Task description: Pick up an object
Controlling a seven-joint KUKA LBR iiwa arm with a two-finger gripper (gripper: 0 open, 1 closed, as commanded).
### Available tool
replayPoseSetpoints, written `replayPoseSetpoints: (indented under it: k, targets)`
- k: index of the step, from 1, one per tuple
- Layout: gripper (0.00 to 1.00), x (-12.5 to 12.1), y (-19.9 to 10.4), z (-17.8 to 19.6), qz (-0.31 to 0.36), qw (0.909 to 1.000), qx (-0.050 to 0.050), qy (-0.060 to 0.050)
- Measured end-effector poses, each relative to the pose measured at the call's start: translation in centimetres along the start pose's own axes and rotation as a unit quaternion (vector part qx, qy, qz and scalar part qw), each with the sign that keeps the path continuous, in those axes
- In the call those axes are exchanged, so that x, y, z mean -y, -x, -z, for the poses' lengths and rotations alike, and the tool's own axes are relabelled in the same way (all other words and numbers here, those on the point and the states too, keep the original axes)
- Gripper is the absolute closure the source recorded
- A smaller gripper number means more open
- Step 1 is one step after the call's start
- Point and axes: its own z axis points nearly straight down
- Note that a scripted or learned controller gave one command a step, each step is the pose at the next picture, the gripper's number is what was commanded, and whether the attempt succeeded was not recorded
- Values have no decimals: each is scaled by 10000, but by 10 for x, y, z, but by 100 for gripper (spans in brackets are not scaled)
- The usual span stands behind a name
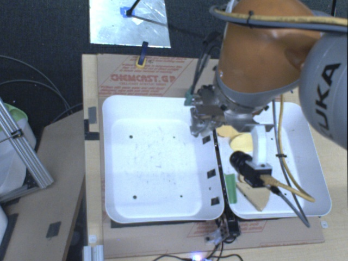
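The arm reaches in from the right, and its big orange and grey wrist hangs over the right bin (312, 170). My gripper (200, 123) sits low at that bin's upper left corner, close to the divider between the two bins. Just right of it lie two pale yellow flat pieces (242, 142), partly hidden by the wrist. A green stick (230, 188) lies along the right bin's left wall near the front. Beside it rests a tan wedge (260, 198).
The left white bin (111, 162) stands beside the right one on a cardboard sheet (142, 76). A shiny metal plate (129, 14) lies at the back. An aluminium frame (22, 151) stands at the far left.
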Motion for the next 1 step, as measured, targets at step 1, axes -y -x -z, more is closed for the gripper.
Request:
replayPoseSetpoints:
  k: [1]
  targets:
    - [100,-14,35,-181,-60,9999,33,-85]
